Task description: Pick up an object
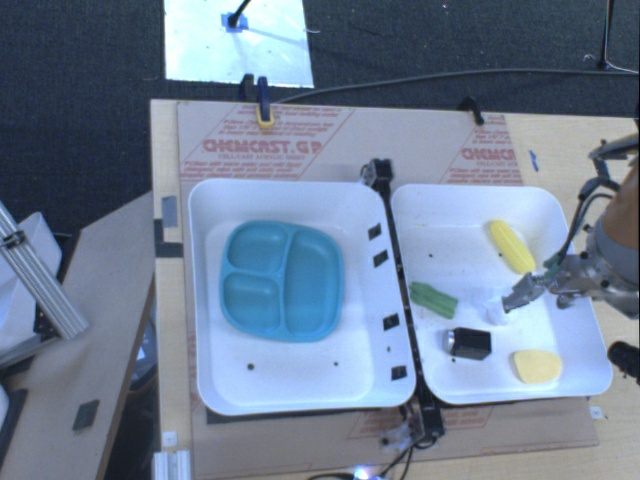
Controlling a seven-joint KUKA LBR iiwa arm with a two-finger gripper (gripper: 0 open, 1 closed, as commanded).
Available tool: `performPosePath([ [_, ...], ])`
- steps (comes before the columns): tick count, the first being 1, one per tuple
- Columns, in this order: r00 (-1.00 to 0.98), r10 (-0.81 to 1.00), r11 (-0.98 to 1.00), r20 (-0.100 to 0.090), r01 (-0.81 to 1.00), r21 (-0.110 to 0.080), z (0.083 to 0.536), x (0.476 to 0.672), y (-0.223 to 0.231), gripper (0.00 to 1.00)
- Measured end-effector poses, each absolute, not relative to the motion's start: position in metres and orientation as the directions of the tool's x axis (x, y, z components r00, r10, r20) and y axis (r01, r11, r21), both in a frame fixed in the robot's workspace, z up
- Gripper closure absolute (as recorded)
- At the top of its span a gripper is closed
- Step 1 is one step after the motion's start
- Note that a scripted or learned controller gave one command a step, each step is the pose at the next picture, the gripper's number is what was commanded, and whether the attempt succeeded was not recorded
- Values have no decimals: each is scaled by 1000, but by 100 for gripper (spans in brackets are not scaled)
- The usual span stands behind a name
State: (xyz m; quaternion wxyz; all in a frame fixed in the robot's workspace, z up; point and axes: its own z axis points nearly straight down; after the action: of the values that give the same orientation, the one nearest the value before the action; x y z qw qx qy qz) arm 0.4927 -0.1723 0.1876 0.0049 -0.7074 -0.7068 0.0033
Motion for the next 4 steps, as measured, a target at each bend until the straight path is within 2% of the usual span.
performPosePath([
  [1,-3,1000,3,0,1000,1,194,496,-172,0],
  [2,-2,1000,2,1,1000,-1,151,495,-166,0],
  [3,-1,1000,1,1,1000,-3,89,494,-169,0],
  [4,-1,1000,1,0,1000,0,84,495,-169,0],
])
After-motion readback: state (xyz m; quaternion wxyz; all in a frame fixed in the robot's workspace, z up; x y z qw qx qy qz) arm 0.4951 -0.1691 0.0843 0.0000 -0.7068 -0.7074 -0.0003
